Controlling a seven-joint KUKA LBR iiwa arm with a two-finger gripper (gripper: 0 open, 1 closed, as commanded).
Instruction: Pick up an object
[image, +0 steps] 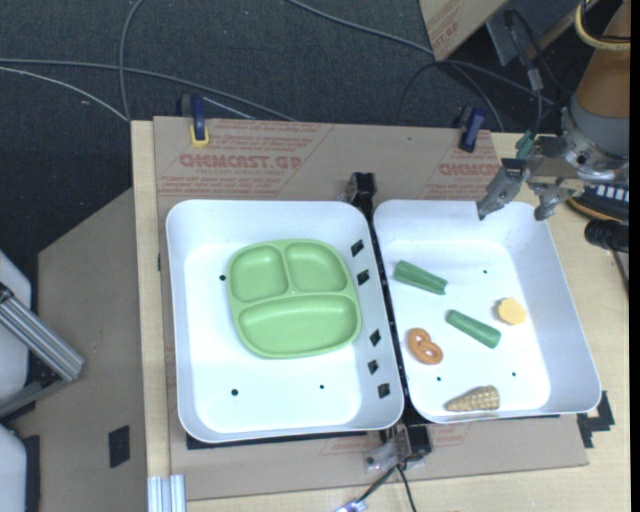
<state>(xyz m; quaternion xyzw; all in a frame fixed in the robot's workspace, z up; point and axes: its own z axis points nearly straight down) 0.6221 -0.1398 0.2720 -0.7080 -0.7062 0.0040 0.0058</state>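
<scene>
Robotics lab setup. Two white bins (190, 300) are clamped onto a cardboard-covered desk (300, 150) with blue clamps (199, 117). Loose cables (130, 60) run over dark carpet (60, 150), an aluminium rail (35, 325) at left.

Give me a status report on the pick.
Tool open, holding nothing, above right bin's far edge. Five items in that bin untouched. Nothing in the way.

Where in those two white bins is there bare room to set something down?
Left bin: a strip along the near edge, below the green plate. Right bin: the far half, above the green sticks. It is crowded around the pretzel and corn.
</scene>
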